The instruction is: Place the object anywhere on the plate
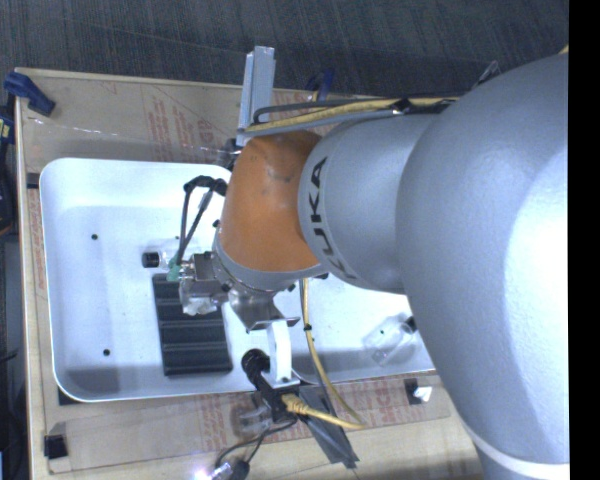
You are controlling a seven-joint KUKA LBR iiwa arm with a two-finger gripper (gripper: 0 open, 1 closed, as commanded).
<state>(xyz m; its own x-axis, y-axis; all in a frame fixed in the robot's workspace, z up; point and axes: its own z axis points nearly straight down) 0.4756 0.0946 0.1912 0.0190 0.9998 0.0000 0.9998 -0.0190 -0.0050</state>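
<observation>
One grey arm (450, 218) with its orange band (270, 208) reaches in from the right and covers most of the bench (110, 103). One white bin (80, 198) lies in plain sight on the left. Its white floor runs on under the arm, and I cannot tell where a second bin begins.

The gripper (197, 293) hangs low inside the bin, just over the upper end of one dark ribbed slab (195, 343). This slab lies flat on the bin floor, lengthwise toward the near wall. Whether the gripper is released or clenched cannot be told, because the wrist and its metal fittings hide its tip. Nothing can be seen in its grasp.

Three loose things can be counted in the white:
- the ribbed slab
- one small dark-and-green piece (153, 259), just beside the slab's upper left corner
- one clear piece (390, 338), lying well apart to the right, close under the arm's grey shell

Which of these is the object to be placed, and whether the slab is the plate, cannot be told.

Two small dark dots (95, 236) mark the bin floor, one high and one low on the left. One yellow cable (315, 368) trails from the wrist down over the near wall. Two blue clamps (30, 90) sit on the bench's far edge
</observation>
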